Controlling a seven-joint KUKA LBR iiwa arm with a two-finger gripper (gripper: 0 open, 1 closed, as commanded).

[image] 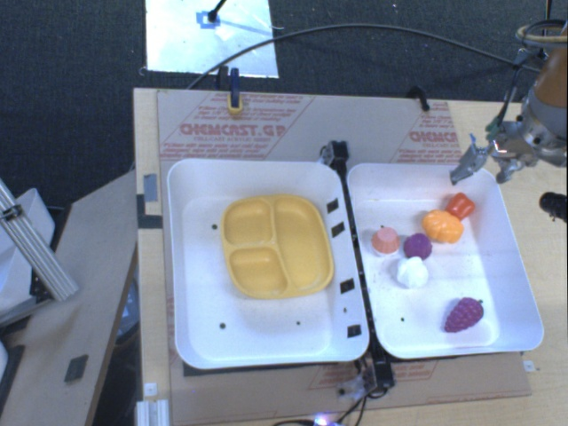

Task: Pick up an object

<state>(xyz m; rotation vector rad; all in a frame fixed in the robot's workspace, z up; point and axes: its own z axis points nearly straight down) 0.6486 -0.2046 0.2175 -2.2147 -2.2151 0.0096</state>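
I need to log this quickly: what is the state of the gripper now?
Gripper: open, holding nothing, above the far right corner of the right bin.

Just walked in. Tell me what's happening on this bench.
A grey robot arm reaches in from the right, its gripper open above the back edge of the right bin, holding nothing. That bin holds small toy foods: a red piece touching an orange one, a pink piece, a purple ball, a white piece and a purple grape bunch. The left bin holds a yellow divided plate. Nothing has been picked up yet.
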